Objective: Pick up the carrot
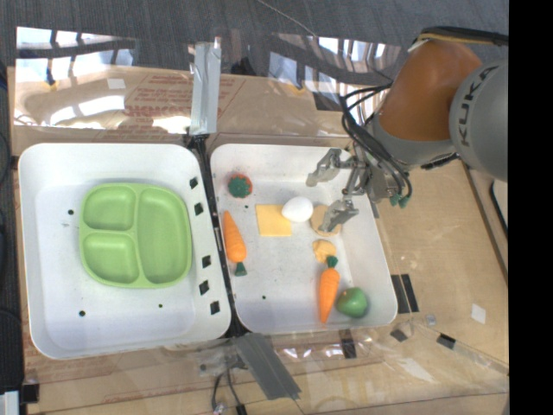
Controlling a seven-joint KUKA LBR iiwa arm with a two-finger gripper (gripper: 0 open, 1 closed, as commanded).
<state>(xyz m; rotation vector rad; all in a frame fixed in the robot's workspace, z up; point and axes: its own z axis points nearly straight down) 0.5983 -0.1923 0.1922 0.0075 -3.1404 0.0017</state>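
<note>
Carrot trouble for you: two of them sat in the right bin [259, 156]. One carrot [233, 239] lay along the left wall near the divider, and a second carrot [328, 290] lay near the front right, touching a green round fruit [352, 302]. Your gripper [333, 188] hovered over the back right part of that bin with its fingers spread wide and nothing between them, well apart from both carrots. Right under and beside it were a white egg [298, 208], a yellow cheese slice [275, 220] and a tan lump [324, 219], so I reckon a straight drop from there would've grabbed the wrong thing. The wall-side carrot looked tough because a finger might have hit the bin wall; the front one could've rolled or dragged the green fruit along. A small yellowish piece [324, 250] sat just behind its top too. The left bin [43, 232] held a green divided plate [136, 234].
</note>
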